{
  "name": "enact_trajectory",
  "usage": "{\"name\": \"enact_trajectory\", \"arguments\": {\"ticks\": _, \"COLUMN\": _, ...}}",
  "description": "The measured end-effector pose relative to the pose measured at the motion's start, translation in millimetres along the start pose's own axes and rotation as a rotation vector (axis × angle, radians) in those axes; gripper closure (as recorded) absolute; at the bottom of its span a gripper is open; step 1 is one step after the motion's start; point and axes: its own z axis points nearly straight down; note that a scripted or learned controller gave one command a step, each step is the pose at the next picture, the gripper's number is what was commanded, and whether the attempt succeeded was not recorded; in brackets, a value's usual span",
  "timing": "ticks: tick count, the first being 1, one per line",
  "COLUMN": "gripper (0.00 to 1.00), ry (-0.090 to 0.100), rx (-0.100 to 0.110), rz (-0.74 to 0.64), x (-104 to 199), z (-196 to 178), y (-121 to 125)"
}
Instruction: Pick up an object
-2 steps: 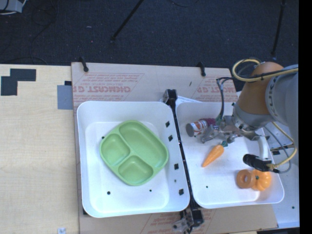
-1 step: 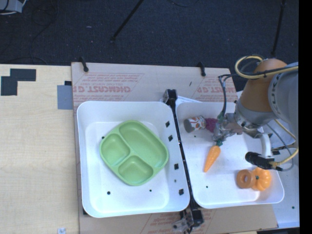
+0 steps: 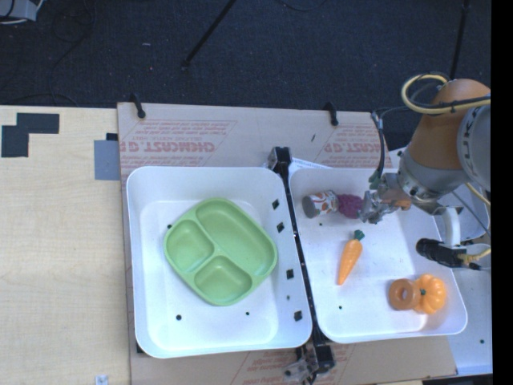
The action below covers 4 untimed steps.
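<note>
Reaching in from the right, the arm (image 3: 449, 147) hangs over the far side of the right bin (image 3: 385, 327), its orange band up by the edge of the view. The gripper (image 3: 375, 207) sits low near the bin's back wall, just beside a purple toy (image 3: 349, 205) (dark and round; I cannot tell what it is). Whether the hand is clenched or released cannot be told from here, because the tips are small and blurred against the white floor, and nothing can be seen between them. The purple toy appears to touch the gripper's left side, though real contact is not clear.

Left of the purple toy, touching it or nearly so, a small can (image 3: 320, 203) lies on its side with a red and white label. A carrot (image 3: 349, 259) lies near the bin's middle, tilted, its green top pointing toward the gripper and its tip toward the near wall. In the near right corner a donut (image 3: 401, 294) and a small pumpkin (image 3: 430, 293) lie side by side, touching.

The left bin (image 3: 152, 319) holds 1 green plate (image 3: 220, 251) with 3 compartments, turned at a slant on the floor of the bin. Both bins rest on a cardboard sheet (image 3: 200, 139) with red print, on a pale wood bench (image 3: 60, 255).
</note>
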Motion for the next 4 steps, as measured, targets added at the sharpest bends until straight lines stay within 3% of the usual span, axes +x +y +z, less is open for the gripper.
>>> {"name": "enact_trajectory", "arguments": {"ticks": 1, "gripper": 1.0, "ry": 0.0, "rx": -0.001, "rz": -0.003, "x": -4, "z": -63, "y": 1}}
{"name": "enact_trajectory", "arguments": {"ticks": 2, "gripper": 1.0, "ry": 0.001, "rx": 0.002, "rz": -0.004, "x": -5, "z": -73, "y": 1}}
{"name": "enact_trajectory", "arguments": {"ticks": 4, "gripper": 1.0, "ry": 0.002, "rx": 0.005, "rz": -0.008, "x": 85, "z": -71, "y": 6}}
